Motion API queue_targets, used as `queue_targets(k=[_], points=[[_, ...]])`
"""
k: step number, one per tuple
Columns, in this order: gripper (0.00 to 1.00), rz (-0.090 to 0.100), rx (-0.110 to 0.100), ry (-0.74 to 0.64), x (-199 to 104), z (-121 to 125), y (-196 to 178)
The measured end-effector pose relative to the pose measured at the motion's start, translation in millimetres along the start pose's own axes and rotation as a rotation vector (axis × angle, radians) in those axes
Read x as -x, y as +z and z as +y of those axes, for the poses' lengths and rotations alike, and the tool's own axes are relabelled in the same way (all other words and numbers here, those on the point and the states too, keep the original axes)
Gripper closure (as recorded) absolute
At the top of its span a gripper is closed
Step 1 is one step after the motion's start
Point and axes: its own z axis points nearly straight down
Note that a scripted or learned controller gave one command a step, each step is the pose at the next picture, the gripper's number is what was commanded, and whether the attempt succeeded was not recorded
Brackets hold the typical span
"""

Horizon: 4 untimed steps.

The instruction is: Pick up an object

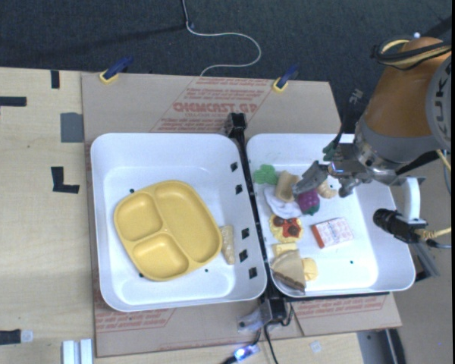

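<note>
While the arm reaches in from the right, things stand thus:
Gripper [324,182]: low over the right bin [379,268]; whether it is released or clenched, I cannot tell.
Purple object [309,201]: in the right bin, just beside the gripper's tip.
Green object [265,175]: near the bin's left wall.
Red-and-white packet [333,233]: flat on the bin floor.
Yellow divided plate [167,228]: in the left bin [106,154].

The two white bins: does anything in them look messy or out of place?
Nothing looks spilled or broken. The right bin holds toy food crowded against its left wall, below the hand. In the left bin, the yellow divided tray sits askew, with a small pale piece beside it.
</note>
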Motion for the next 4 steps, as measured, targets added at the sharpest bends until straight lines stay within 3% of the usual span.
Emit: queue_targets(k=[1,3,4], points=[[0.0,-0.001,0.013,-0.003,-0.2,2.3,-6.9],[0.0,-0.001,0.008,-0.002,5.2,-7.2,118.6],[0.0,-0.002,0.013,-0.004,4.1,-7.0,155.0]])
